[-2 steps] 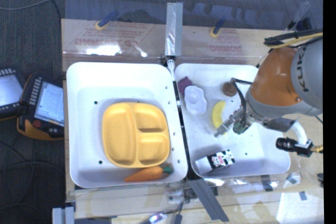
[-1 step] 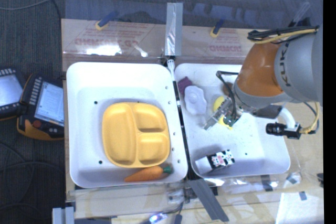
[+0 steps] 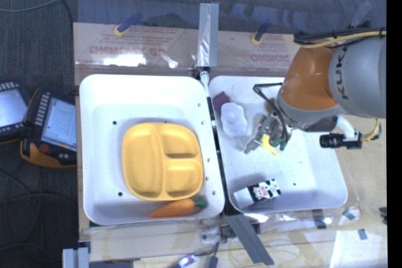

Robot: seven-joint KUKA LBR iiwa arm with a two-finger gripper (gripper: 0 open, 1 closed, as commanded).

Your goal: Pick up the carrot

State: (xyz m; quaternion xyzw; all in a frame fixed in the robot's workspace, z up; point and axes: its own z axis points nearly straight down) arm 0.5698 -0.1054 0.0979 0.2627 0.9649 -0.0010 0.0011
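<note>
Carrot (image 3: 178,208) lies in left bin (image 3: 94,103) at near wall, just beside yellow tray (image 3: 163,160); gripper (image 3: 267,135), fingers apart w/ nothing between, hangs over right bin (image 3: 326,191), so should cross & descend lengthwise-square.

My arm (image 3: 352,81) runs off the right edge. My gripper (image 3: 267,135) blurs over something yellow (image 3: 272,146) I cannot identify. The pendant (image 3: 47,128) is cut by the left edge.
</note>
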